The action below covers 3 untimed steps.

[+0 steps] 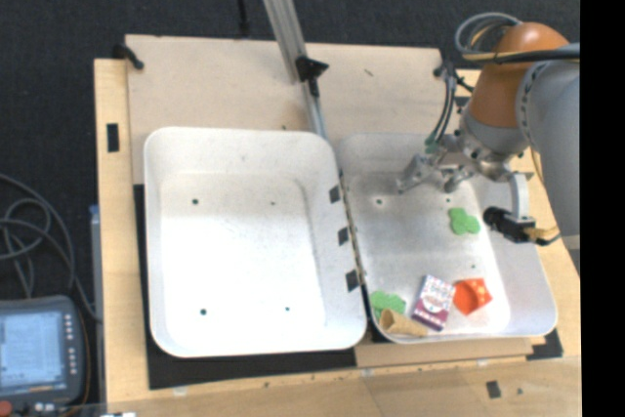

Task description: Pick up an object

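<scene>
My gripper (pixel 422 175) hangs over the far part of the right bin (pixel 391 220), its fingers spread open with nothing between them. A small green piece (pixel 465 222) lies in the bin to the right of it, a short way nearer the front. Along the front edge of the same bin lie a green object (pixel 387 303), a tan cone-like piece (pixel 402 321), a purple and white packet (pixel 434 301) and a red-orange object (pixel 472 296). All of them lie apart from the gripper.
The left bin (pixel 244 239) stands beside the right one, a raised rim between them. A slanted metal post (pixel 283 15) rises behind the bins. The bench's wooden edge runs around both bins.
</scene>
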Available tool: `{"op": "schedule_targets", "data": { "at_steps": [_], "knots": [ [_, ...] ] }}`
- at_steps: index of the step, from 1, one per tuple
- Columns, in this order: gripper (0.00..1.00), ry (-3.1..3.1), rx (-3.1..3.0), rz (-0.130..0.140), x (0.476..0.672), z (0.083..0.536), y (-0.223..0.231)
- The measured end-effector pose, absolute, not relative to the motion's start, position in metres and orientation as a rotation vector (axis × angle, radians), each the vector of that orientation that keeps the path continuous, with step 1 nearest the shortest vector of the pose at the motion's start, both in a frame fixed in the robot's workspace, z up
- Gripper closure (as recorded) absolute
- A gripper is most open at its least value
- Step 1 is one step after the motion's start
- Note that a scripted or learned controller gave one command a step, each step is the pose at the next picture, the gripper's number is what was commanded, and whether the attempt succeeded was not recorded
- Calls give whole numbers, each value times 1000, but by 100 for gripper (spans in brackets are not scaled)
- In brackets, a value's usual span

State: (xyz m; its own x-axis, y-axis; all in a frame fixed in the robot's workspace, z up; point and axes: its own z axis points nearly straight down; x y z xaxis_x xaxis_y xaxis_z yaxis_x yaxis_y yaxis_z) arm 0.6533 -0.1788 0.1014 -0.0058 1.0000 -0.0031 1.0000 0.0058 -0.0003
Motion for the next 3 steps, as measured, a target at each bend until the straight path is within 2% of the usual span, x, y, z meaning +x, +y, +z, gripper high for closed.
{"op": "schedule_targets", "data": {
  "at_steps": [1,3],
  "knots": [
    [100,2226,2207,-2,654,114,-180],
    [100,2223,2209,6,661,234,-183]
  ]
}}
